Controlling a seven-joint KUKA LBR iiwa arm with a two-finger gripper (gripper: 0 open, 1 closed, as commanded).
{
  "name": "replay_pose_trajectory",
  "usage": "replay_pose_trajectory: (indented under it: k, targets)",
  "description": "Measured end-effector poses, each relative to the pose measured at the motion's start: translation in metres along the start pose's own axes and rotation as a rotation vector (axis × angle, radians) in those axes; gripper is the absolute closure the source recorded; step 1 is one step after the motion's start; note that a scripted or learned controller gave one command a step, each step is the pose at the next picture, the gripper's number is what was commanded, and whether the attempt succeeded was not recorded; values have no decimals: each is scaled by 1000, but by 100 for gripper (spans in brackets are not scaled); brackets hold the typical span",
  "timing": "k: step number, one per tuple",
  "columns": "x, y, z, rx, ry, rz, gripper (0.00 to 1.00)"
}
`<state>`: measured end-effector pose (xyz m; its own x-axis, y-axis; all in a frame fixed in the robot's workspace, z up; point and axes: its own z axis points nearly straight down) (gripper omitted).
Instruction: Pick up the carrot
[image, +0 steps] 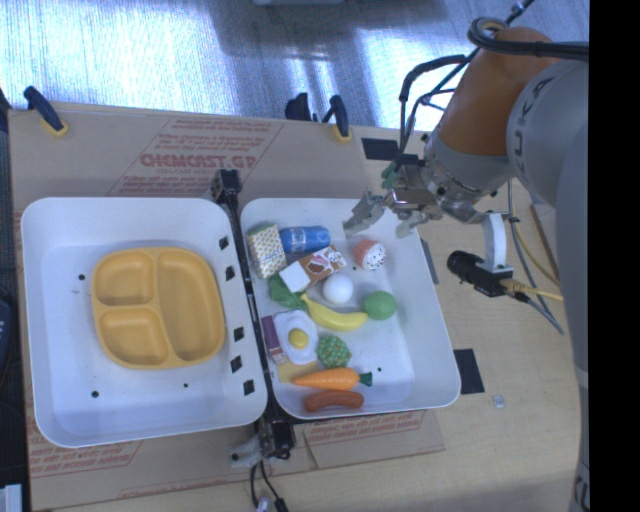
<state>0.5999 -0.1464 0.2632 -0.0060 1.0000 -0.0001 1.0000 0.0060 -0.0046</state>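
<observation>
The carrot (327, 379), orange with a green top pointing right, lies near the front edge of the right bin (432, 335), just behind a brown sausage (334, 401). My gripper (383, 216) hangs over the bin's back right part, well behind the carrot. Its two fingers are spread apart and nothing is between them.
The right bin also holds a banana (338, 318), white egg (338, 289), green ball (380, 305), fried egg (297, 337), broccoli (334, 351), blue can (304, 239) and small boxes. A yellow divided plate (158, 305) sits in the left bin (50, 400).
</observation>
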Motion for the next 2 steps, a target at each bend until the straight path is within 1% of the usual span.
replay_pose_trajectory:
  k: [1,2]
  targets:
    - [1,-24,170,-3,0,-452,0]
    - [44,-120,170,-10,-6,-487,0]
